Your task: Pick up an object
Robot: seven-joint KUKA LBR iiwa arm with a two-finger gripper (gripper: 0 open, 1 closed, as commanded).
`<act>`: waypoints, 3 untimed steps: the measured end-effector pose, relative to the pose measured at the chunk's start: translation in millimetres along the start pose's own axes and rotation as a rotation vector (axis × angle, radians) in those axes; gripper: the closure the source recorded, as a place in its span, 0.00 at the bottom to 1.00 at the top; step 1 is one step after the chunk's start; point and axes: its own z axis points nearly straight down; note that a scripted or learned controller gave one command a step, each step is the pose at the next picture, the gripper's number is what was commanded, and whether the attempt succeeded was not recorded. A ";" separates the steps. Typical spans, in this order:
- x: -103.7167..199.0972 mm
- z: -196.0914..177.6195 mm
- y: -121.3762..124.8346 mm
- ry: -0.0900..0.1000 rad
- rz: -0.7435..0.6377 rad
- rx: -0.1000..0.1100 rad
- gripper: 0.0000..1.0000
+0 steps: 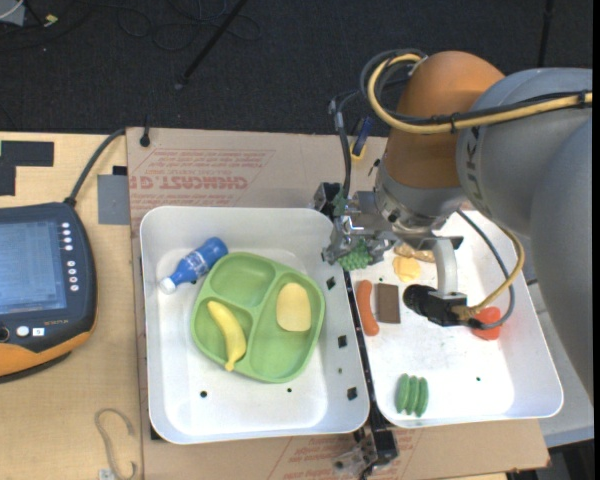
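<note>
Hovering at the grasp stage, gripper (352,240) just above a green piece (356,259) by the right bin's (542,388) left wall. Cannot tell whether open or closed. Next: centring on the piece, clamping, lifting clear.

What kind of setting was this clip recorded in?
Most likely a robotics lab bench for grasping trials: two shallow white bins of toy food, such as the yellow plastic banana, a grey robot arm overhead, and a handheld control pendant beside them.
</note>
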 end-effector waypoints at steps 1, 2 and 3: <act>46.4 12.4 27.8 -0.002 0.001 0.001 1.00; 53.4 -1.4 48.6 -0.001 0.003 -0.001 1.00; 46.9 2.0 49.5 -0.003 0.005 0.002 1.00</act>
